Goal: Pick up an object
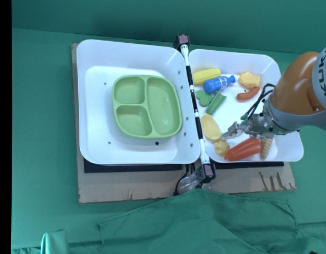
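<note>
The grey arm with its orange band [296,83] reaches in over the right-hand shallow white plastic bin [268,62], and its two-finger metal gripper [230,133] hangs low over the bin's middle. The two fingers [234,128] stand slightly apart with bare bin floor between them; nothing is held.

The toys are placed here against the long red toy pepper [243,149], which lies near the bin's front wall. The gripper's tips sit just above the pepper's left end, apart from it. Touching the pepper's left end is a small yellow lumpy toy [221,147], and above that a pale yellow oval toy [210,127], near the fingertips. At the pepper's right end stands a tan ridged cone-shaped toy [266,146], partly under the wrist. Well above the pepper, towards the far wall, lie a yellow toy corn cob [206,75], a blue toy bottle with a white label [219,83], a dark green toy vegetable [205,97] beside a green pod-shaped toy [216,103], an orange-yellow lumpy toy [250,80] and a small red toy sausage [248,94].

Well to the pepper's left, across the black-and-white divider rod [190,89], the left-hand white bin [94,57] holds a light green plastic plate with three compartments [147,106].
</note>
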Controlling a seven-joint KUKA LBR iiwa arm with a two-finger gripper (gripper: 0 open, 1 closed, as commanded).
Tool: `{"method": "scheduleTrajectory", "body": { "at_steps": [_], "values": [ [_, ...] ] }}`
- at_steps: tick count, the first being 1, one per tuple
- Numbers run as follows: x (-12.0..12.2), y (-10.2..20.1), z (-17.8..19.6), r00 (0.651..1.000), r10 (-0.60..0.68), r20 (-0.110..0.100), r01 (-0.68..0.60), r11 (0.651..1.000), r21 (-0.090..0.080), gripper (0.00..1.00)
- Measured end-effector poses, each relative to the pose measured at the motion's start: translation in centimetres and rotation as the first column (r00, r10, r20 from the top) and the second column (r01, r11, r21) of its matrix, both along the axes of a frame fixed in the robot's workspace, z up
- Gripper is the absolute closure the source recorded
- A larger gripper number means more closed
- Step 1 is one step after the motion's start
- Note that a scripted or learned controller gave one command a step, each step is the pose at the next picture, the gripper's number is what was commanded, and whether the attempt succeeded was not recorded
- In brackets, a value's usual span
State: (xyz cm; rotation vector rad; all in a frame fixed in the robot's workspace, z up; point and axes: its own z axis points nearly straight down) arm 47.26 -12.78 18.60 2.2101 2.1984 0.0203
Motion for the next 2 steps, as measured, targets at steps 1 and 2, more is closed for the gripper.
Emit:
{"method": "scheduleTrajectory", "body": {
  "at_steps": [1,2],
  "values": [
    [10.4,0.6,-0.1,1.000,0.006,-0.009,-0.006,1.000,0.002,0.00],
    [6.2,1.3,0.0,1.000,0.000,-0.004,0.000,1.000,0.001,0.00]
  ]
}}
